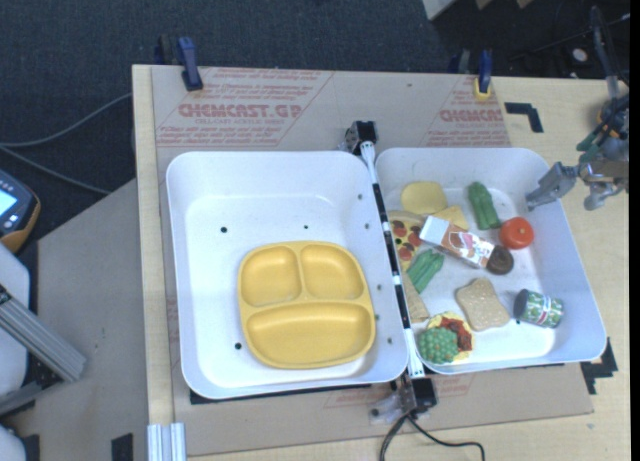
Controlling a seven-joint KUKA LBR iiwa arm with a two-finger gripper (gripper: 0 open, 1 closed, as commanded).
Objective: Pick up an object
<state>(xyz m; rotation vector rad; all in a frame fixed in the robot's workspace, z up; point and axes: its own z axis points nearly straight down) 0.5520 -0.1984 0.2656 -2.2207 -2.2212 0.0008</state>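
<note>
The right bin (560,249) holds light, stiff toy food; the small green can (539,308) near the front right corner stands apart and looks easiest to pinch across its sides. The pincer (572,182) hangs at the bin's right rim; whether it is spread or pressed together, I cannot tell.

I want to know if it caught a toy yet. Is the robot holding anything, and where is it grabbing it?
No, nothing is held. The gripper hangs at the right bin's far right rim, with no toy between its fingers.
</note>
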